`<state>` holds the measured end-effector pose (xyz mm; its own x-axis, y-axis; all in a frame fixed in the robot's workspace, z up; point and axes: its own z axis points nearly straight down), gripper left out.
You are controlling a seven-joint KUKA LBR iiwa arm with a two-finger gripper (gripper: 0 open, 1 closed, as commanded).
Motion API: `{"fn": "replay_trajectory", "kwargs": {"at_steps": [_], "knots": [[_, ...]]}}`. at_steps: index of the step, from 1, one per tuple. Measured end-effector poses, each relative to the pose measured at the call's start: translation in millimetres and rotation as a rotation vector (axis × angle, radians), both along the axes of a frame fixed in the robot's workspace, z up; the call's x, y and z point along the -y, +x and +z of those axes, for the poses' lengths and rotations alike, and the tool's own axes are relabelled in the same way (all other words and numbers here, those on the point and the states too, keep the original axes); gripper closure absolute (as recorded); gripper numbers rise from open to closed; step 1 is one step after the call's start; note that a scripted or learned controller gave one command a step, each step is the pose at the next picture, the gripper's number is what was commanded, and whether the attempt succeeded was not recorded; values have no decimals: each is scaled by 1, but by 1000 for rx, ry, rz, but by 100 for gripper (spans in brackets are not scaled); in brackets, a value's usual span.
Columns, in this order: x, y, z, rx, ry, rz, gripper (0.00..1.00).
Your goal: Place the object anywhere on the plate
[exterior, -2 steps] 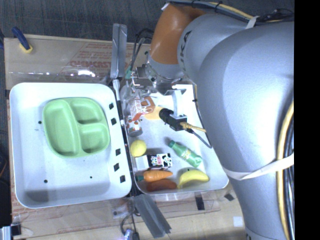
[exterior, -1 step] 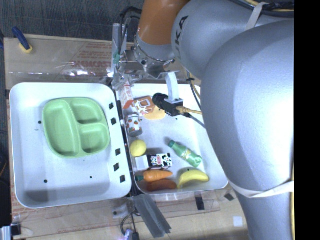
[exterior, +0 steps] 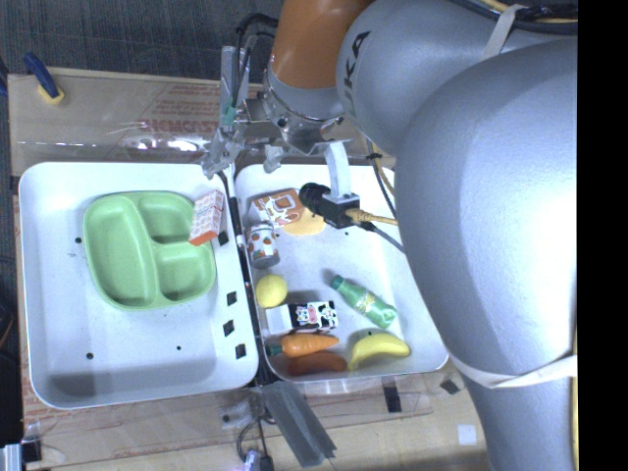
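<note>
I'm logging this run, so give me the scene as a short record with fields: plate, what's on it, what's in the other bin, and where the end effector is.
plate: green divided plate, in the left bin
on plate: small orange-and-white carton, resting at the plate's right edge
right bin: can, lemon, green bottle, banana, carrot, cow-print carton
end effector: above the far edge of the bins, near the divide between them
arm: reaches in from the right

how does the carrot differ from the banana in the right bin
The carrot is orange with a green tip and nearly straight; the banana is yellow and curved. The carrot lies left of the banana, beside a reddish sausage. Both lie flat at the right bin's near end.
</note>
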<state>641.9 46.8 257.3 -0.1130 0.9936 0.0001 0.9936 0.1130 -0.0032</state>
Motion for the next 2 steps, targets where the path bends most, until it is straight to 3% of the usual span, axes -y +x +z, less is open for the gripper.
{"fn": "replay_trajectory", "kwargs": {"at_steps": [2], "knots": [[0, 0, 0, 0, 0, 0, 0]]}}
